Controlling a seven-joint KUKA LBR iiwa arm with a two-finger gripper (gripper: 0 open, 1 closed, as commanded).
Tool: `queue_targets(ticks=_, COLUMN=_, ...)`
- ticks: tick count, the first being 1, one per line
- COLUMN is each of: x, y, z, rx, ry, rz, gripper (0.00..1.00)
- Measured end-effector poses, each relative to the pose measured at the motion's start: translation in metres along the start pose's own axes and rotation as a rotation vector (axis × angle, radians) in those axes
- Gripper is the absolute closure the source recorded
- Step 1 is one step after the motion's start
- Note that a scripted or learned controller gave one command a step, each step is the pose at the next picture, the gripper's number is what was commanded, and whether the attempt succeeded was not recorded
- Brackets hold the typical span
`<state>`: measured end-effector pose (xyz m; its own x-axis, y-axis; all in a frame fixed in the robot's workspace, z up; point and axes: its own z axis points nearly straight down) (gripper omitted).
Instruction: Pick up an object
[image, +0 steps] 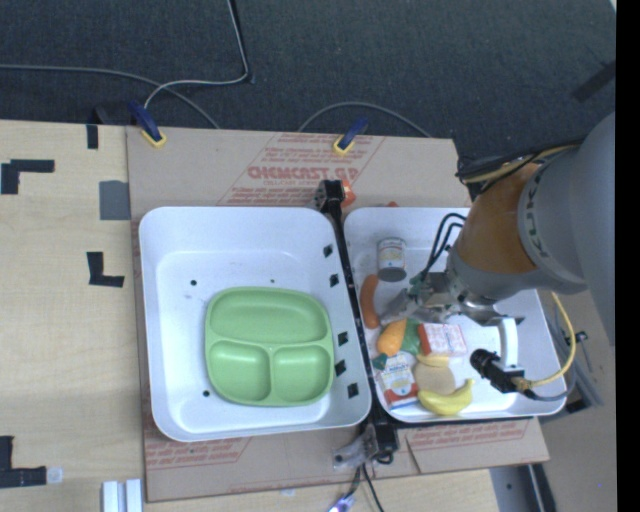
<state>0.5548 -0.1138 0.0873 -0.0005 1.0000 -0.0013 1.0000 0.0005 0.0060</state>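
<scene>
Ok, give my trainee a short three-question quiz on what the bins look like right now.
1. True or false: the green divided plate lies in the left bin.
2. Which item lies nearest the front edge of the right bin? A) banana B) small jar C) orange carrot-like piece
3. Fill in: the gripper hangs over the ____ bin, above the pile of play food.

Key
1. True. The plate has three compartments and sits alone in that bin.
2. A. The banana lies at the front; the jar stands toward the back.
3. Right. The arm reaches in from the right side of the view.
</scene>
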Motion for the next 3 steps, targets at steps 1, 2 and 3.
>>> queue_targets(ticks=1, x=0.0084, y=0.1048, z=0.0021, rx=0.003, ry=-0.005, rz=0.001, gripper=0.0)
queue_targets(ticks=2, x=0.0098, y=0.1119, z=0.0024, rx=0.01, ry=-0.011, rz=0.003, gripper=0.0)
queue_targets(ticks=3, x=0.0161, y=0.1137, z=-0.0072, rx=0.006, ry=-0.002, rz=-0.001, gripper=1.0)
